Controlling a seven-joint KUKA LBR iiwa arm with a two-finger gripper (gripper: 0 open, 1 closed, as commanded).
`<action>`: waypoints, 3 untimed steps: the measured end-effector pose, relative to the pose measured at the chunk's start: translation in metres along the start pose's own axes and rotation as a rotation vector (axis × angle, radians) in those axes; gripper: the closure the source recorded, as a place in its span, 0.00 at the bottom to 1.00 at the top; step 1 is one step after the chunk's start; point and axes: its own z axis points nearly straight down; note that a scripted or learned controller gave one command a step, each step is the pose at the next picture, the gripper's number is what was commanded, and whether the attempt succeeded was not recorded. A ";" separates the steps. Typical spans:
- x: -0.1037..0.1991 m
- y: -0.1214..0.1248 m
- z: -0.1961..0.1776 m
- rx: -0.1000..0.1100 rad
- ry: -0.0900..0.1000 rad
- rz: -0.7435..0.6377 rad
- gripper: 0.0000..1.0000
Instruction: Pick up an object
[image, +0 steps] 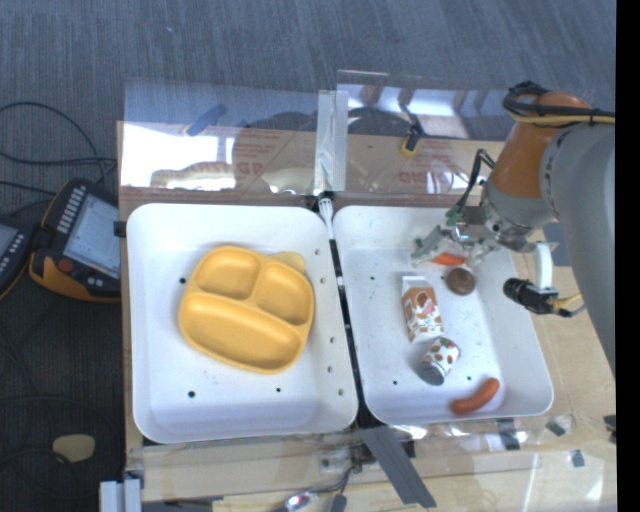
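You have the arm (560, 160) reaching in from the right, over the far corner of the right bin (520, 400). In the left bin (160, 400) a yellow divided plate (245, 307) lies with its long axis running from near left to far right. In the right bin, a carton (421, 308) points lengthwise toward you, a patterned cup (438, 359) lies tipped just below it, and a sausage (474, 397) slants along the near wall. The gripper (452, 247) hangs over a brown ball (460, 281); whether it is open, you cannot tell.

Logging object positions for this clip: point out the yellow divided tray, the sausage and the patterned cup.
yellow divided tray (247, 308), camera view, middle ridge.
sausage (474, 396), camera view, mid-length.
patterned cup (439, 358), camera view, side wall.
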 end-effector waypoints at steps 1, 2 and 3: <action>0.014 -0.112 0.013 -0.007 0.002 0.002 0.00; 0.042 -0.161 0.012 -0.012 -0.001 0.005 0.00; 0.043 -0.158 0.002 -0.021 0.001 0.002 1.00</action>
